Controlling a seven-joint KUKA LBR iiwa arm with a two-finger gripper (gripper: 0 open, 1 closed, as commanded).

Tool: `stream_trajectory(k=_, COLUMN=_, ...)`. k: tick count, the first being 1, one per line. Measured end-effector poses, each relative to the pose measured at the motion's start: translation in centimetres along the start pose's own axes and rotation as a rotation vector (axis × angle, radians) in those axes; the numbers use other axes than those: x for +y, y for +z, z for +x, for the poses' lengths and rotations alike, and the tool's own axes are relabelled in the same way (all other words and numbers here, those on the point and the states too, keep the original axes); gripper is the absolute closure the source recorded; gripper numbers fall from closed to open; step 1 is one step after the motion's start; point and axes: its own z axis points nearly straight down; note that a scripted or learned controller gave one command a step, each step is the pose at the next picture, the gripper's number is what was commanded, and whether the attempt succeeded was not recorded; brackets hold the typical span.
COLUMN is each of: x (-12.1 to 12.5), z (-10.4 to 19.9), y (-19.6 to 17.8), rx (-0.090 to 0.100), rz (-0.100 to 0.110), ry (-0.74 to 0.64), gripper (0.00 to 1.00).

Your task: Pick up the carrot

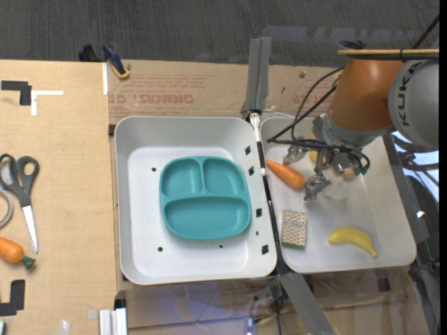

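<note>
An orange carrot (285,174) lies in the right bin (391,208), up against its left wall, with its tip pointing to the upper left. My gripper (323,175) hangs over the same bin just to the right of the carrot's thick end, close to it. Nothing shows in the gripper's grasp. The grey arm with its orange band (363,93) reaches in from the upper right and hides the back of this bin.
A yellow banana (353,239) and a small patterned packet (294,228) lie at the front of the right bin. The left bin (133,208) holds a teal divided plate (205,197). On the wooden bench to the left lie scissors (21,194) and a second carrot (11,250).
</note>
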Motion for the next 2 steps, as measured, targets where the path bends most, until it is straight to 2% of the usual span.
stream_trajectory(k=1, x=0.62, z=2.01, y=0.19, rx=0.006, rz=-0.001, ry=0.411, gripper=0.00)
stream_trajectory(k=2, x=0.65, z=1.85, y=-0.78, rx=0.002, rz=0.000, ry=0.408, gripper=1.00)
